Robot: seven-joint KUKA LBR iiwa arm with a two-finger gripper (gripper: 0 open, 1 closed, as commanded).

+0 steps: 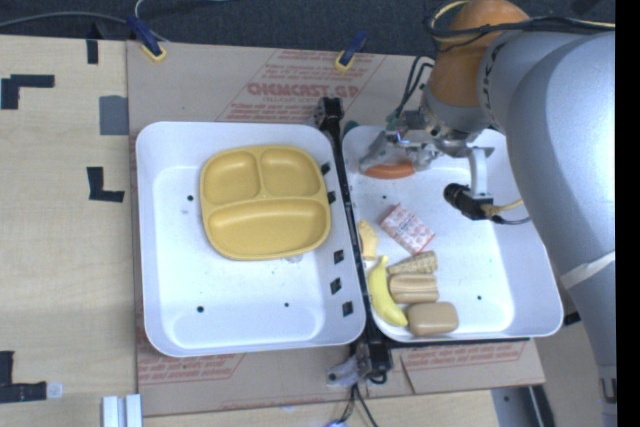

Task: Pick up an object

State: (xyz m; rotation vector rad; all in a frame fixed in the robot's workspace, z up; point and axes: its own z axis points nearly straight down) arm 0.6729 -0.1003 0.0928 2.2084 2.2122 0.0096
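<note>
My gripper (398,155) is low over the far left corner of the right bin (520,300), under the orange wrist band. It stands open, its grey fingers (373,157) spread. An orange-red sausage-shaped object (389,171) lies on the bin floor right at the fingertips, partly covered by them. Whether the fingers touch it I cannot tell. Further forward in the same bin lie a red-and-white packet (406,228), a yellow banana (381,287) and three tan bread-like pieces (414,288).
The left bin (165,245) holds a yellow divided plate (266,199). A black divider with clips (340,215) runs between the bins. A black cable end (470,201) hangs from the arm over the right bin. The arm's grey body covers the right side.
</note>
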